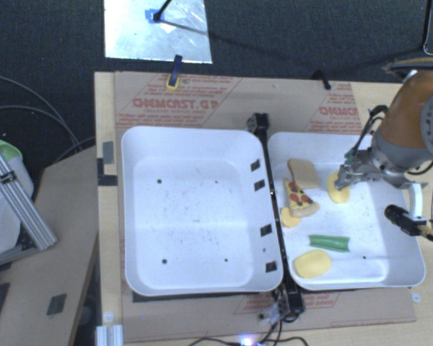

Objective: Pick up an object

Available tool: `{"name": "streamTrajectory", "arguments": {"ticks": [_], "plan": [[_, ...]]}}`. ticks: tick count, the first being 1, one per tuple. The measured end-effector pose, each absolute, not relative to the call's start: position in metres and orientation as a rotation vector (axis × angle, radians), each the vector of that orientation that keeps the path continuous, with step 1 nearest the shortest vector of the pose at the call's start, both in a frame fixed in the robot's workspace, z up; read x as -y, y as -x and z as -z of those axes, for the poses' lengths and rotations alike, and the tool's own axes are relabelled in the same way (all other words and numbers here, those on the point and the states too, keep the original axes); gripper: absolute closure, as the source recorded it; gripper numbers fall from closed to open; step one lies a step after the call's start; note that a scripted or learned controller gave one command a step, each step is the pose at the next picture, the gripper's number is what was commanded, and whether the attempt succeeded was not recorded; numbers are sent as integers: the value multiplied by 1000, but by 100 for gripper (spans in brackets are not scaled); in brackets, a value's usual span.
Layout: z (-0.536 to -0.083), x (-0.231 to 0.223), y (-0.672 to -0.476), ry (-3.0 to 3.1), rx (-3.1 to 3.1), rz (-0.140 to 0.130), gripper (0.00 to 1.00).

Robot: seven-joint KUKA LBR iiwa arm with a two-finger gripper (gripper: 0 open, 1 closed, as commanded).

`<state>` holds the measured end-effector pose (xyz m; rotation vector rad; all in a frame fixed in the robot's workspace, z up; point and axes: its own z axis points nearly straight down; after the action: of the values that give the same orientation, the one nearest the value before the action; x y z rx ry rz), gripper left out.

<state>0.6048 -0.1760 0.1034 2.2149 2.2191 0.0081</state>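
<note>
The pincer (344,181) hangs low in the right bin (400,269), right at a small yellow piece (338,192); whether it grips I cannot tell. A square, settled closing seems wise before lifting. That bin also holds a pizza slice (299,199), bread slice (302,172), green bean (329,243) and yellow lemon-like piece (312,264). The left bin (141,146) sits alongside.

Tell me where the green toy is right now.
The green toy lies in the right bin, toward its near edge, between the pizza slice above it and the yellow piece just below.
</note>
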Motion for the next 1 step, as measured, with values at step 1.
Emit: {"name": "streamTrajectory", "arguments": {"ticks": [1], "plan": [[-102, 176, -604, -2216, -2219, -6, 0]]}}
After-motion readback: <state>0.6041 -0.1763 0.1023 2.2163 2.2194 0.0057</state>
